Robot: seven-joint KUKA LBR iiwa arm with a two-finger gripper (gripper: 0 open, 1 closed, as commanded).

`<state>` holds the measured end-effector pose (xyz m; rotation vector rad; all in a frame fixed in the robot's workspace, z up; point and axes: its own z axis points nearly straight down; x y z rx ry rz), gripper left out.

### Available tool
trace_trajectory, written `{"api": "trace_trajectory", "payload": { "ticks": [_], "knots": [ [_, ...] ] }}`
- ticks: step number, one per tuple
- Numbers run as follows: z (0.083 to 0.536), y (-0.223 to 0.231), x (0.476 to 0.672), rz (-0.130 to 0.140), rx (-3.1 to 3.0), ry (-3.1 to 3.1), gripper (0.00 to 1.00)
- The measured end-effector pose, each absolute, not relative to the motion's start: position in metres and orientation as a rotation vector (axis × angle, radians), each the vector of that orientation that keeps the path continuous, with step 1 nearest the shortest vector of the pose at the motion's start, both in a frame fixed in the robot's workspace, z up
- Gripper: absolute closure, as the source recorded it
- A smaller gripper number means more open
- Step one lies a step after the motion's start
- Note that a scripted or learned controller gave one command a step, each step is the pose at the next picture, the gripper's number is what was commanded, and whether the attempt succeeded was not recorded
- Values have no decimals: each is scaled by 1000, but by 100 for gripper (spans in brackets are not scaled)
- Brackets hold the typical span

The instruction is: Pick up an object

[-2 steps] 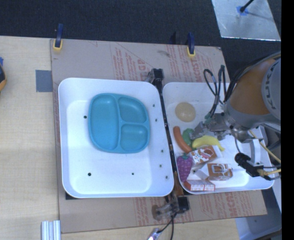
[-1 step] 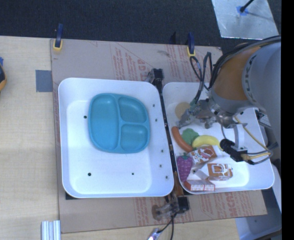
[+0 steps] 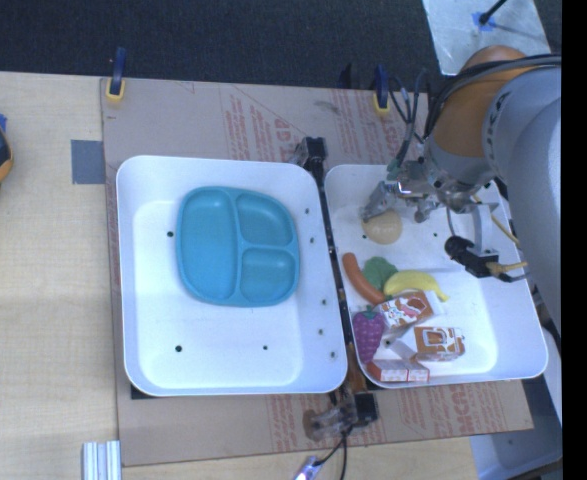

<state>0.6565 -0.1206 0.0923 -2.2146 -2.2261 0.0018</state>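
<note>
My gripper [image 3: 395, 208] hangs over the back left part of the right bin [image 3: 508, 353], open, with nothing between its fingers. A beige round toy [image 3: 382, 229] lies just below its left finger [image 3: 373, 208]. Nearer the front lie an orange sausage-shaped toy [image 3: 360, 278], a green toy [image 3: 379, 270], a yellow banana [image 3: 417, 284], purple grapes [image 3: 367, 331], two small cartons [image 3: 406, 311] [image 3: 439, 343] and a red-and-white box [image 3: 401, 372].
The left bin [image 3: 143, 358] holds a blue divided plate [image 3: 238, 246]. A black divider with clamps [image 3: 325, 238] runs between the bins. The grey arm with its orange band [image 3: 473, 118] and cables covers the right bin's back right corner.
</note>
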Motion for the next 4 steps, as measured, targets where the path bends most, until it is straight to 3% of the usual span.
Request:
{"api": "trace_trajectory", "payload": {
  "ticks": [1,2,3,4],
  "knots": [
    [92,-100,656,4,-2212,-2225,0],
    [92,-139,656,2,-2219,-2223,0],
    [92,-108,589,6,-2216,-2223,0],
    [92,-136,648,2,-2215,-2225,0]
  ]
}}
